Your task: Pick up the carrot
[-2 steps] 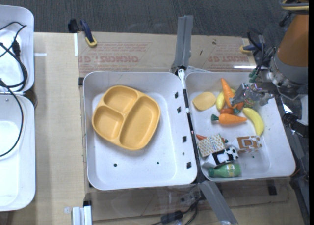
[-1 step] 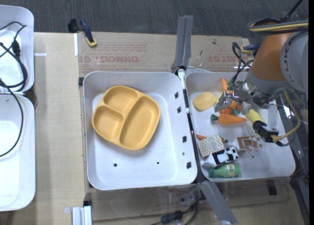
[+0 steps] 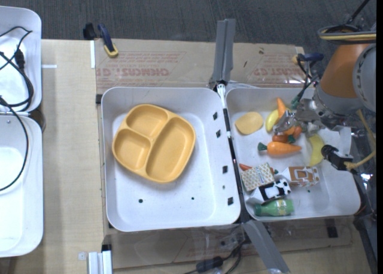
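1. Camera view, looking down at a slant on a desk [image 3: 66, 147] with two shallow white bins side by side. The grey arm with its orange band [image 3: 344, 78] reaches in from the right, and its gripper [image 3: 294, 122] hangs low over the right bin [image 3: 341, 201].

2. The carrot [image 3: 282, 148], orange with a green stub, lies on its side on the bin floor just below the gripper, so close that the two seem to touch or nearly touch.

3. Whether the gripper is apart or together cannot be told; its tip merges with the toys under it.

4. The step in hand looks like the approach or descent onto the carrot; nothing shows it lifted. The next move likely calls for the gripper to straddle the carrot across its narrow width, away from its neighbours, then close and rise.

5. Crowding the gripper: a second small orange piece [image 3: 281, 107] just above it, a yellow piece [image 3: 272, 120] beside it, a pale round piece [image 3: 249, 123] farther that way, and another yellow piece [image 3: 315, 149] on the arm's side.

6. Farther off, past the carrot, lie a waffle-patterned square [image 3: 257, 176], a black-and-white toy [image 3: 275, 190] and a green bottle [image 3: 275, 207].

7. The left bin [image 3: 119, 207], well apart from the gripper, holds a yellow divided plate [image 3: 154, 142].

8. Hard to make out: what the small orange piece is, and the exact contact between gripper and carrot. The arm is cut off at the frame's right edge.
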Motion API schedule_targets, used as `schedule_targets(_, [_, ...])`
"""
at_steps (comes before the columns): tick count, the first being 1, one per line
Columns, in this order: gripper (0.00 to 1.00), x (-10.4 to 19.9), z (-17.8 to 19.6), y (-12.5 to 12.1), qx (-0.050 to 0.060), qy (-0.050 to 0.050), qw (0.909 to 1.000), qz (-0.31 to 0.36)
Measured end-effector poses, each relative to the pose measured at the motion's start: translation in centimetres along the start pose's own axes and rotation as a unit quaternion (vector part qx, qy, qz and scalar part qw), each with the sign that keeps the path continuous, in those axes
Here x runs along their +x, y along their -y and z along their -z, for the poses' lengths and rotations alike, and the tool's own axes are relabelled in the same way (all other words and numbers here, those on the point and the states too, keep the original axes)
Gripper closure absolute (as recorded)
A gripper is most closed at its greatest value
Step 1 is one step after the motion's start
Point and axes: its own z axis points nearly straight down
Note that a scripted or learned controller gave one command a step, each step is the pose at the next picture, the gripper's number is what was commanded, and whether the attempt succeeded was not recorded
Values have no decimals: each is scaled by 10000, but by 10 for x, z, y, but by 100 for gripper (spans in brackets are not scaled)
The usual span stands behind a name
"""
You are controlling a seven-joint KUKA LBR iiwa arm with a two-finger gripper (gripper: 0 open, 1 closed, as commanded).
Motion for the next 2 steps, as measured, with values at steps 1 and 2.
schedule_targets(1, [100, -1, 10, 0, -4, 7, 10000, -9])
schedule_targets(2, [100, 96, 118, -25, 5, 10, 9958, -910])
